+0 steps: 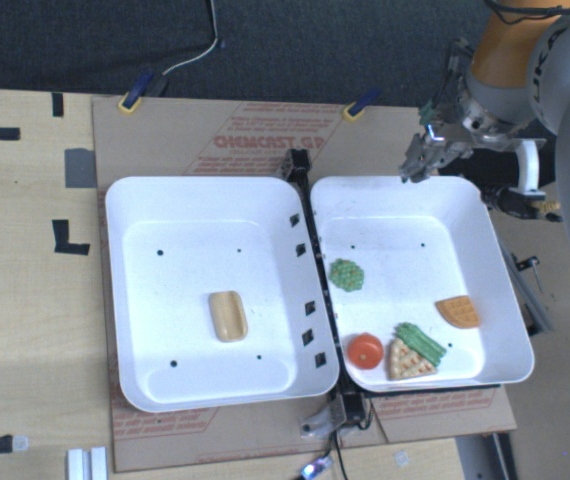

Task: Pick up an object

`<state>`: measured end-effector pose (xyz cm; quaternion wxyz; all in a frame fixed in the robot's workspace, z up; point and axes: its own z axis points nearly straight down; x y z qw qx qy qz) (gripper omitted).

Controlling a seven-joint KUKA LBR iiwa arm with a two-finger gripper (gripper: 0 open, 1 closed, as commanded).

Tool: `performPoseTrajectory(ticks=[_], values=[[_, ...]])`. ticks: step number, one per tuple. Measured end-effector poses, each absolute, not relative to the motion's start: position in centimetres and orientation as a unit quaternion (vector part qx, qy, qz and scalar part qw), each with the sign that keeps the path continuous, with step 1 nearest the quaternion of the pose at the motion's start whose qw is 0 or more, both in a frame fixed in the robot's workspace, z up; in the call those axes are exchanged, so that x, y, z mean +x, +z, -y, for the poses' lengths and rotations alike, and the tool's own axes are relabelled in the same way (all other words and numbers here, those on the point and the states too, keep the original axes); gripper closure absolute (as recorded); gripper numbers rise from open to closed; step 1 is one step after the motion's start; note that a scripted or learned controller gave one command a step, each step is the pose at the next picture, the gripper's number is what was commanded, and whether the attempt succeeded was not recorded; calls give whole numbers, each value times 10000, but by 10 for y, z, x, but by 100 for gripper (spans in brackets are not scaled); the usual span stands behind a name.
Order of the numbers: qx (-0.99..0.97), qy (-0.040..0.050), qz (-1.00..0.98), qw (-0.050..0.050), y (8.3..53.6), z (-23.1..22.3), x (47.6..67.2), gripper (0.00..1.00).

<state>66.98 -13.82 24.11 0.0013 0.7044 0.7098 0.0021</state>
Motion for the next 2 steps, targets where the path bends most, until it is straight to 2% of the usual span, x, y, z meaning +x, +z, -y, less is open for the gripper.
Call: performPoseTrajectory(ticks=[1,2], values=[[7095,-6,-7047,24,292,209,600,100],[7076,-27,-7066,-27,223,224,591,100]])
